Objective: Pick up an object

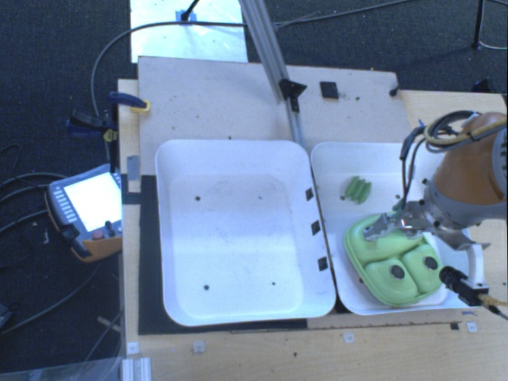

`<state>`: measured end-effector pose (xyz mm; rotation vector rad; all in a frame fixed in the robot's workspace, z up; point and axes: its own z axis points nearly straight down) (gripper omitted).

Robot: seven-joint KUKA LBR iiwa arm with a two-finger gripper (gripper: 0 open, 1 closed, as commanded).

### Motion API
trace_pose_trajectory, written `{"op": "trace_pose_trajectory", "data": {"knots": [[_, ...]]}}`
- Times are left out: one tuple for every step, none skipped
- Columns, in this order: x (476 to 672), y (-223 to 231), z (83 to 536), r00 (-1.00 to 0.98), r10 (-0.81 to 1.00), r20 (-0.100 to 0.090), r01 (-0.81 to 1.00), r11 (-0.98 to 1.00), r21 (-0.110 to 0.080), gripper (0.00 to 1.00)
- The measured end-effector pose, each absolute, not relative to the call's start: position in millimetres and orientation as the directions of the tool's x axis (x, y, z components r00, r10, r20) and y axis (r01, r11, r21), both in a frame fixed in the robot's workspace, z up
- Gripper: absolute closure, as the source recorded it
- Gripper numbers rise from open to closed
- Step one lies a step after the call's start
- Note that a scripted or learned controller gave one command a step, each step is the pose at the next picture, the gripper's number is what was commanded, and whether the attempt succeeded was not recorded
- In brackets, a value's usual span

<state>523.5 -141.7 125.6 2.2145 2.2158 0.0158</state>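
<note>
Gripper [394,223] low in right bin [333,165], right of frame, at upper edge of big green toy [394,264]; grip state not readable. Toy lies in that bin's lower half; small green piece [356,189] sits apart, above it. Judged step: descent onto toy, grasp not yet confirmed. Next move calls for closing squarely on an edge, then a lift. Arm [468,173] covers bin's right side. Left bin [238,228] on surface [206,94], mid-frame.
</note>
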Motion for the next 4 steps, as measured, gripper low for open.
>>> {"op": "trace_pose_trajectory", "data": {"knots": [[526.6, -144, 140, 0.0, 1.0, -0.008, 1.0, 0.0, 0.03, 1.0], [530.8, -146, 184, -0.005, 1.0, -0.001, 1.0, 0.005, 0.006, 1.0], [533.5, -156, 234, -0.004, 1.0, -0.002, 1.0, 0.004, 0.006, 1.0], [536.7, -158, 298, -0.005, 1.0, -0.003, 1.0, 0.005, 0.009, 1.0]]}}
